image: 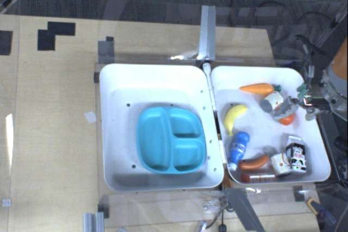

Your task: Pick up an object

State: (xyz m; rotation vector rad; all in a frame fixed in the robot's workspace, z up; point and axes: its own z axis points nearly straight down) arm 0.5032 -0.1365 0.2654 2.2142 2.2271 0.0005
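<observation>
The right bin (315,171) holds several objects. A carrot (256,88) lies at the back, with a grey-and-white can (271,101) just in front of it. A yellow banana (234,116) and a blue bottle (237,148) sit near the bin's left wall. A brown sausage (254,162) and a dark red tube (258,176) lie along the front. A black-and-white carton (296,155) and a small cup (279,164) are at the front right. My gripper (296,101) hangs at the bin's right side, close to the can and above a small orange piece (287,119).
The left bin (117,84) holds a blue divided plate (170,138). A metal post (207,35) stands behind the wall where the two bins meet. The arm's orange band (340,62) is at the right edge, and cables lie on the floor behind the bench.
</observation>
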